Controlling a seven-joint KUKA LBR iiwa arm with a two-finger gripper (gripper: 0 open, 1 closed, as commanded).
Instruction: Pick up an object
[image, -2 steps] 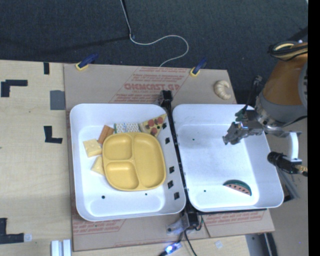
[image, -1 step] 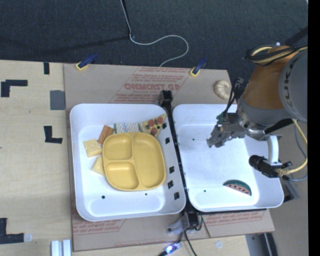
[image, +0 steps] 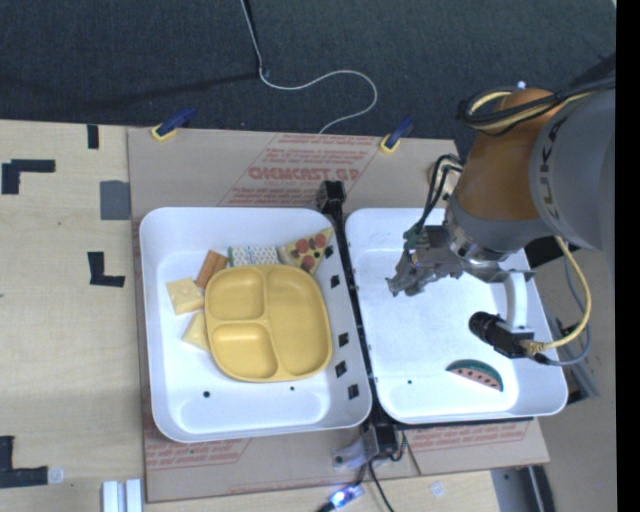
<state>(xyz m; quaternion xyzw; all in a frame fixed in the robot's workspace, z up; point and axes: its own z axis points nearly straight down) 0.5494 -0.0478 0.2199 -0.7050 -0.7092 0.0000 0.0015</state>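
Note:
My gripper (image: 405, 281) hangs over the upper middle of the right bin (image: 440, 395), with nothing visible between its fingers. A watermelon slice toy (image: 475, 376) lies near that bin's front right corner, well below and right of the gripper. In the left bin (image: 170, 400) a yellow divided plate (image: 268, 322) sits in the middle. Around the plate's upper and left rim lie a pizza slice toy (image: 310, 247), a brown cracker (image: 211, 267), pale yellow cheese pieces (image: 185, 296) and a green-white patterned piece (image: 252, 255).
The arm's grey body and orange band (image: 505, 170) cover the right bin's upper right. A black cable fitting (image: 497, 333) sits over the bin's right side. A black divider strip (image: 345, 300) runs between the bins. A white cable (image: 320, 85) lies behind the bench.

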